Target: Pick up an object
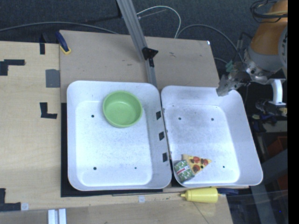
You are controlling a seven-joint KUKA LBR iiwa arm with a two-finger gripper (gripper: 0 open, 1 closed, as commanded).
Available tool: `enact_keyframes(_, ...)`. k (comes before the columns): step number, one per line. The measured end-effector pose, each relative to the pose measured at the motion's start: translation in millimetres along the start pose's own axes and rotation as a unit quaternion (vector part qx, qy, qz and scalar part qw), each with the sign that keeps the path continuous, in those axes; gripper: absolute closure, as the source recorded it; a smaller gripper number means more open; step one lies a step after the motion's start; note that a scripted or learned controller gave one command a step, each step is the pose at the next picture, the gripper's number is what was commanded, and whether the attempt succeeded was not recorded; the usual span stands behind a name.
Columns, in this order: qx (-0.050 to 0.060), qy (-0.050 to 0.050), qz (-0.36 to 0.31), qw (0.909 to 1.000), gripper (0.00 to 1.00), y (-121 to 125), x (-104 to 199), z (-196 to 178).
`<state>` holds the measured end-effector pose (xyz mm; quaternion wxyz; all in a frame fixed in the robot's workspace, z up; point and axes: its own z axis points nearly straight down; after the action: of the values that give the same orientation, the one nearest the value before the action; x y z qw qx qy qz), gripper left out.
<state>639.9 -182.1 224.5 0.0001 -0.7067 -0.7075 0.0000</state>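
— Lying in the right bin (233,125), near its front left corner, is a flat pizza slice (198,162) with red and green toppings. Is that the closest candidate for picking?

— It is one of them. Just beside it, touching or nearly touching its left side, sits a small crumpled packet (183,170) printed in green and red. Both rest on the bin floor, close to the wall that meets the left bin (84,171).

— What sits in the left bin?

— A light green bowl (122,108), upright, in the far half of that bin, well apart from the pizza slice and the packet.

— Anything outside the bins?

— A yellow bottle (202,195) lies on its side on the bench, just in front of the right bin's front rim.

— Where is the gripper (227,84)?

— Over the far right corner of the right bin, at the end of the grey arm with its orange band, well apart from every object. Nothing shows between its fingers; whether they are spread or closed, I cannot tell at this size.
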Motion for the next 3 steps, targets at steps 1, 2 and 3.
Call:
enact_keyframes(1,0.000,0.001,-0.003,1.0000,1.00,-5,58,-8)
enact_keyframes(2,0.002,0.001,-0.003,1.0000,1.00,-16,115,3)
enact_keyframes(3,0.001,0.001,-0.002,1.0000,1.00,-32,159,-3)
